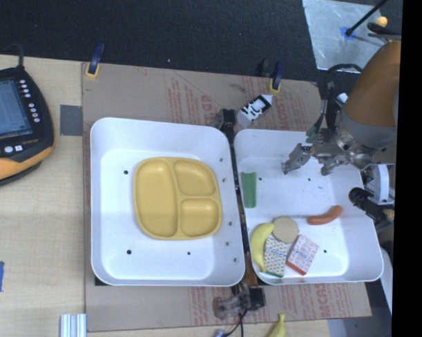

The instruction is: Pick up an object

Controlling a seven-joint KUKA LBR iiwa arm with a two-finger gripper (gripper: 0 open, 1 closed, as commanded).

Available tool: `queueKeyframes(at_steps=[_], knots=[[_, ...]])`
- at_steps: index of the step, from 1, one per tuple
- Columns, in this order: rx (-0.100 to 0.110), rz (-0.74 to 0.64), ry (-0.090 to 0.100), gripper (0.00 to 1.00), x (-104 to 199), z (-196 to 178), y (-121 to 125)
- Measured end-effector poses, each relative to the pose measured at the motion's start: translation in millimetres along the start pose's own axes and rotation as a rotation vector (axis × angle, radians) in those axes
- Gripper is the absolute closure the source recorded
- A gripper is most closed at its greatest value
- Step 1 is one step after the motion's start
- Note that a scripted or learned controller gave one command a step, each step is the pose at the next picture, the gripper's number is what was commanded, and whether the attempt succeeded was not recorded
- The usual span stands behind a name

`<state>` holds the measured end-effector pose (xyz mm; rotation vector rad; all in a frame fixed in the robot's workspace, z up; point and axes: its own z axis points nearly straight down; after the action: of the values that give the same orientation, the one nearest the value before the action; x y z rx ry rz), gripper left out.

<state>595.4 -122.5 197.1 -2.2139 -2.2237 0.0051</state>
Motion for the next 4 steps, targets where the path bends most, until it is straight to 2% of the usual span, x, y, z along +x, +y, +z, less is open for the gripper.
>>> queueKeyframes(at_steps=[1, 2, 4], knots=[[0.002, -0.002, 0.0, 0.0, 15, 76, -58], [-0.001, -0.002, 0.0, 0.0, 30, 106, -105], [-0.004, -0.002, -0.002, 0.0, 22, 106, -88]])
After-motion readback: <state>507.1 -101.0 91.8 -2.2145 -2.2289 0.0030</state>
